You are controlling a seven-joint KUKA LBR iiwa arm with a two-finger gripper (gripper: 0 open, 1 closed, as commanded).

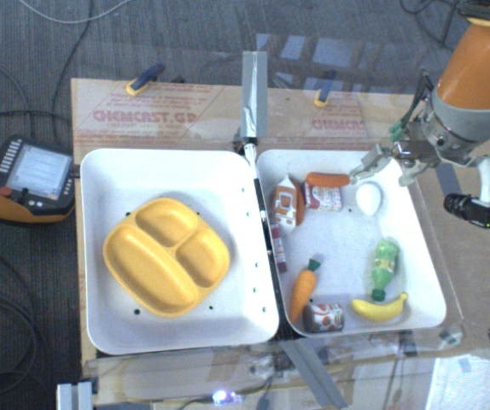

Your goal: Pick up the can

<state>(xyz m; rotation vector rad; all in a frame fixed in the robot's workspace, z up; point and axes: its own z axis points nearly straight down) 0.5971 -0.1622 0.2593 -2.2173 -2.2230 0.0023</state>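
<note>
A small red and white can (323,316) lies on its side at the front edge of the right bin (428,267), between a carrot (304,289) and a banana (378,307). My gripper (388,167) hangs over the bin's back right corner, just above a white egg (368,198). Its two fingers are spread apart with nothing between them, so it is open. It is far from the can, roughly the bin's whole depth away.
The right bin also holds a hot dog (327,178), a red and white packet (324,200), a small carton (286,205) and a green bottle (384,267). A yellow divided plate (166,254) sits in the left bin (100,314). A teach pendant (27,180) lies at far left.
</note>
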